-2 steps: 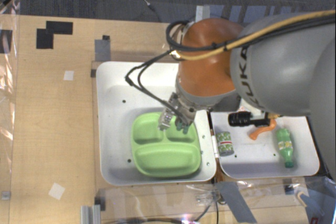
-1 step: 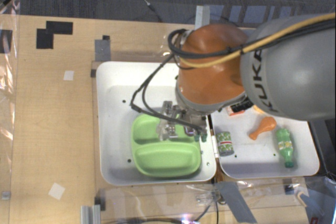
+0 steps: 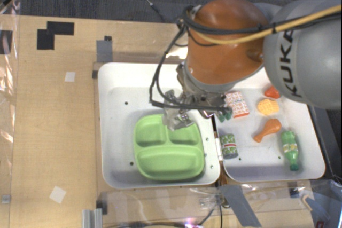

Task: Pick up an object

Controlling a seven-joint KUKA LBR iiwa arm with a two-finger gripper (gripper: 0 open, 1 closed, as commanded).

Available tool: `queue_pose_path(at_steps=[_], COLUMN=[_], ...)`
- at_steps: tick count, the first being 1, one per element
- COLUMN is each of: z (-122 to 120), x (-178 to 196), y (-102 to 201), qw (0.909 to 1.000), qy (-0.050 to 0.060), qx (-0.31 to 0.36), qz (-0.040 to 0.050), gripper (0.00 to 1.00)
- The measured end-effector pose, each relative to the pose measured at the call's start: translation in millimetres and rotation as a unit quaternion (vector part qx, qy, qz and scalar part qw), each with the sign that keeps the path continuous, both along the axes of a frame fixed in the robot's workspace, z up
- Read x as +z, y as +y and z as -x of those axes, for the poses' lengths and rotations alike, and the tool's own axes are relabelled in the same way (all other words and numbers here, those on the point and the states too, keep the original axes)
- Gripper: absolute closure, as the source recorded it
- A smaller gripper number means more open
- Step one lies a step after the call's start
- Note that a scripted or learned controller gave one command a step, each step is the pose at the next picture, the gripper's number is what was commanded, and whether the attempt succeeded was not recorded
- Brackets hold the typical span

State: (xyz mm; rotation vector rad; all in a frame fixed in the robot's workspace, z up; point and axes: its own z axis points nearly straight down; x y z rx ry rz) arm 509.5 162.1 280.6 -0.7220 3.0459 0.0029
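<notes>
Gripper over left bin, above green tray.

Gripper (image 3: 179,117): hangs over the tray's (image 3: 170,153) upper compartments, tray directly beneath and toward the viewer; finger state cannot be told; nothing seen held. Left bin (image 3: 115,131): tray only, long axis roughly across the bin. Right bin (image 3: 310,165): can (image 3: 228,145) nearest, then carton (image 3: 236,104), drumstick (image 3: 267,130), bottle (image 3: 289,150), orange pieces (image 3: 269,107).
</notes>
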Motion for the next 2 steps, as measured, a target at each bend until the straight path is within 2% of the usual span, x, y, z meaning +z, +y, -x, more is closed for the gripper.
queue_pose_path(at_steps=[1,2], z=[12,13], x=[-51,-56], y=[-4,53], qw=[0.9986,0.9911], qy=[0.003,0.002], qx=[-0.053,-0.133], qz=[0.0001,-0.0014], gripper=[1.0,1.0])
